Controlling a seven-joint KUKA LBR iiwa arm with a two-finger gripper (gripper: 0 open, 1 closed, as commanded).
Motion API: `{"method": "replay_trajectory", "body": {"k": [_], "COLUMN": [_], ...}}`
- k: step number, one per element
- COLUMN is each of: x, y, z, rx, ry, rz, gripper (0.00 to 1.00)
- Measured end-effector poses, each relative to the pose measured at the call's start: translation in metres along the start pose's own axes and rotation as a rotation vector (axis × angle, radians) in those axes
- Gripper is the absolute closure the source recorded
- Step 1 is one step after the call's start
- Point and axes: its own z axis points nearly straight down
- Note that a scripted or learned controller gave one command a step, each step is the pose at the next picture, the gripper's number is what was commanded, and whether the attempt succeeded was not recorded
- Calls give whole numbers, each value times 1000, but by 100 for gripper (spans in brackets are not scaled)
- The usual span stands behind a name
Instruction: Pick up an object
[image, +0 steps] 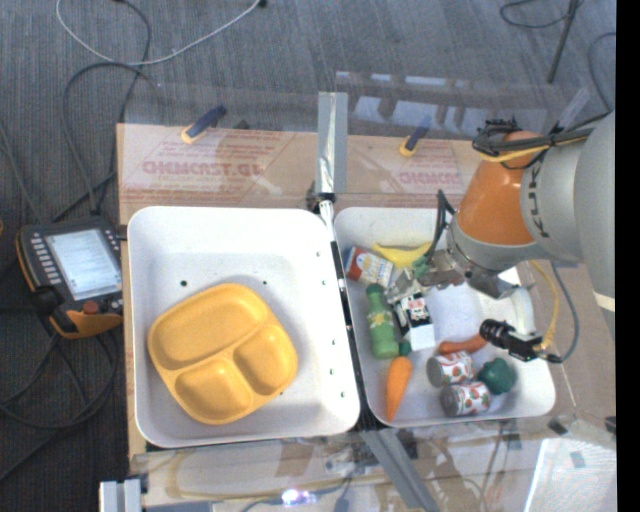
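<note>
Gripper (412, 292) low over crowded right bin (540, 395), centre-right of frame; claw state cannot tell. Risk: glancing off green bottle (382, 325), empty grasp.

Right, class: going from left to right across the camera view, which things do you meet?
Handheld control tablet → yellow divided tray → green bottle → orange carrot → two cans → dark green round object.
</note>
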Motion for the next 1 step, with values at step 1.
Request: {"method": "replay_trajectory", "body": {"k": [1], "x": [14], "y": [91], "z": [-86], "rx": [32], "ry": [0], "rz": [128], "gripper": [100]}}
